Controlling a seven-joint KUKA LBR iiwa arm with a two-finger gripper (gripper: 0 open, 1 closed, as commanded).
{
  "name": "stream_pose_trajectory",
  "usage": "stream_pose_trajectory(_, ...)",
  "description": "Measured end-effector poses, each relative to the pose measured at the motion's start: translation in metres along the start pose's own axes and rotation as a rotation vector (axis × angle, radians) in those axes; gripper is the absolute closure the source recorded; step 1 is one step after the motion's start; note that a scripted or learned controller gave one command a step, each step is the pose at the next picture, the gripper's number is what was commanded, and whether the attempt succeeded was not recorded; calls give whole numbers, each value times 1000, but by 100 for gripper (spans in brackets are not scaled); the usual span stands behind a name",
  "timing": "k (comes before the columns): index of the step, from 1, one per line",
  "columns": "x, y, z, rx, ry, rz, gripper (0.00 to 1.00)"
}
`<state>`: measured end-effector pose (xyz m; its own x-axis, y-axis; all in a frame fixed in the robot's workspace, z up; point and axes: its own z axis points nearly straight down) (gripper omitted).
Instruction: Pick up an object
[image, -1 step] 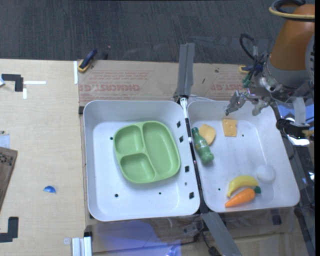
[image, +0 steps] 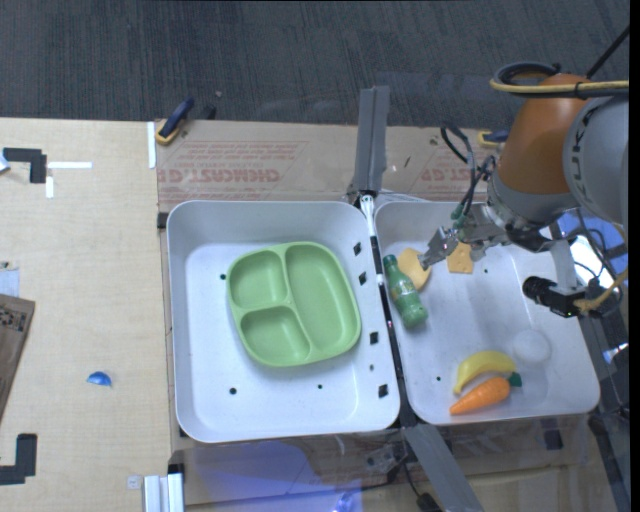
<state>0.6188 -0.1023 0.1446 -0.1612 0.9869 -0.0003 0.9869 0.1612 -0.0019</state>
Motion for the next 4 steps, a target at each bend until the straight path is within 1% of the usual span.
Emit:
stream_pose_trajectory(1,-44,33,50,-6,-3,-39,0)
stream_pose_trajectory(2,-56,-22,53,-2,-1,-90,0)
stream_pose_trajectory(3,-113,23,51,-5,0,-231,0)
stream_pose_trajectory(4,-97,-2,52,-4,-2,-325,0)
